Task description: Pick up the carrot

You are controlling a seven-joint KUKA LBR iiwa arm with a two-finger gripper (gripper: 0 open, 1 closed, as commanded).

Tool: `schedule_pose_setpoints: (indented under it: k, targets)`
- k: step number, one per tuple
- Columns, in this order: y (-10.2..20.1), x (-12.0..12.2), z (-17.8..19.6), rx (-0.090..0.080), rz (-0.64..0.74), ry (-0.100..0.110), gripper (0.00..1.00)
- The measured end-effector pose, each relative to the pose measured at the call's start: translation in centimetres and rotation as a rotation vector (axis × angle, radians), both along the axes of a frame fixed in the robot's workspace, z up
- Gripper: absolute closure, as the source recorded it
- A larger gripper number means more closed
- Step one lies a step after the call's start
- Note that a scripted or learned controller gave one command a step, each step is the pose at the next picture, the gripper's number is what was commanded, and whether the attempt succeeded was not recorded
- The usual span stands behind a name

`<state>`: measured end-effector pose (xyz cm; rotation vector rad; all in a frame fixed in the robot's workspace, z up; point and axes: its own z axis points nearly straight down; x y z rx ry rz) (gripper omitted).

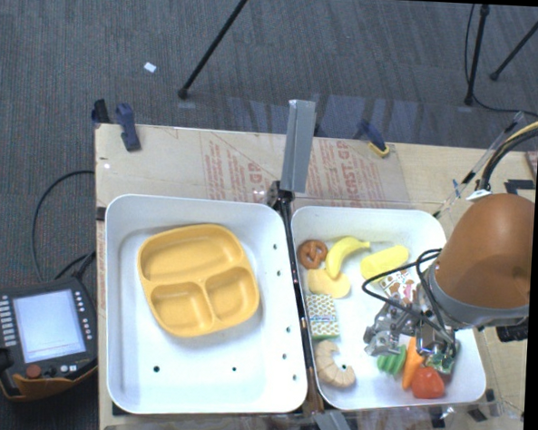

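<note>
Landmark: the right bin [472, 233], the white one on the arm's side of the counter [208, 165].
Carrot [412, 362]: orange, in the near right corner of the right bin, lying between a green piece [391, 362] and a red piece [428, 384], touching or nearly touching both.
Pincer [409, 333]: low over the near right part of the right bin, just above the carrot's upper end; whether its fingers are spread or pressed together, I cannot tell, as the metal parts blur into the clutter there.
Arm [486, 255]: its orange band hangs over the right bin's right side, covering part of the rim.
Banana [344, 253]: far part of the right bin, near the middle.
Pretzel [312, 253]: far left of the right bin, just beside the banana.
Yellow block [384, 260]: far part, to the right of the banana.
Croissant [336, 365]: near left corner of the right bin.
Left bin [116, 337]: adjoins the right bin's left side; a yellow divided tray [199, 279] lies in it.
</note>
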<state>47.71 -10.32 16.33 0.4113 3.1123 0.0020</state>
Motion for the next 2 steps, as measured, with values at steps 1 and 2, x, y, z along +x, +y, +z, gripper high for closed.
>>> schedule_pose_setpoints:
  k: [1, 2]
  targets:
    - [-2.0, -0.3, -7.6, 0.002, 0.337, 0.006, 1.0]
    - [-8.9, 0.4, -3.9, -0.002, 0.438, -0.001, 1.0]
